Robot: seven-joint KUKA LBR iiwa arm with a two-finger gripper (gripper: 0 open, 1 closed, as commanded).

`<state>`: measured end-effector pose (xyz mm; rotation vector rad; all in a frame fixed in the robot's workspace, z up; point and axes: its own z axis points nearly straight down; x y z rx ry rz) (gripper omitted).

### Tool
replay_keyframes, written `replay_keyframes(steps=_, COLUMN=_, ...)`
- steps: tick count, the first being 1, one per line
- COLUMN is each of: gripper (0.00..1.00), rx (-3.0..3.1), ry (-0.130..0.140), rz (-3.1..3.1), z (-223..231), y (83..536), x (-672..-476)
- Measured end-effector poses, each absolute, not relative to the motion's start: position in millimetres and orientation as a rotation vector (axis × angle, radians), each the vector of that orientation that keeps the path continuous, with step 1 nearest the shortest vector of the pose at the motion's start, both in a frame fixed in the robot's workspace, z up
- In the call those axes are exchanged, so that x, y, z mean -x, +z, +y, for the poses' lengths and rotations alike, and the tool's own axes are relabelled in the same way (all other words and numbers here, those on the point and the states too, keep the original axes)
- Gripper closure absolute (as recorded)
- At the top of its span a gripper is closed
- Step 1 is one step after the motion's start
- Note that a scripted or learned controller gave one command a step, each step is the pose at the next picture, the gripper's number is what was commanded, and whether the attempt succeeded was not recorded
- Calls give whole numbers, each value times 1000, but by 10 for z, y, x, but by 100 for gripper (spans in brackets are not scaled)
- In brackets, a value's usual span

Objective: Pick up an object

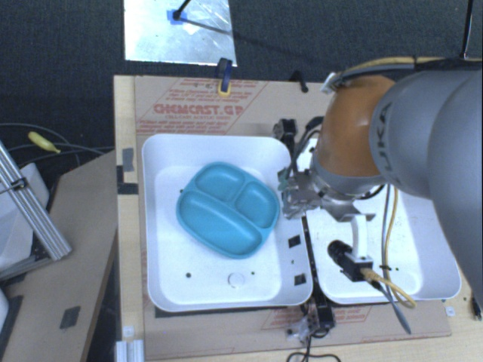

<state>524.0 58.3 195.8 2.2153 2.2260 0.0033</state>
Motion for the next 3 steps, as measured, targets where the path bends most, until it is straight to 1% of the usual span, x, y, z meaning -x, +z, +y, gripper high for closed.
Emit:
replay_keyframes(steps=1, gripper=100, rx=-2211, ry=7, rz=2229, z=1018, y=2254, x=-5242)
replay_keyframes(steps=2, gripper=100, rx=-2211, ry=22, rz=2220, z=802, y=3507, x=-5014)
replay_keyframes(steps=3, gripper=100, rx=-2210, ry=7, rz=2233, z=1544, y=3483, x=-4929)
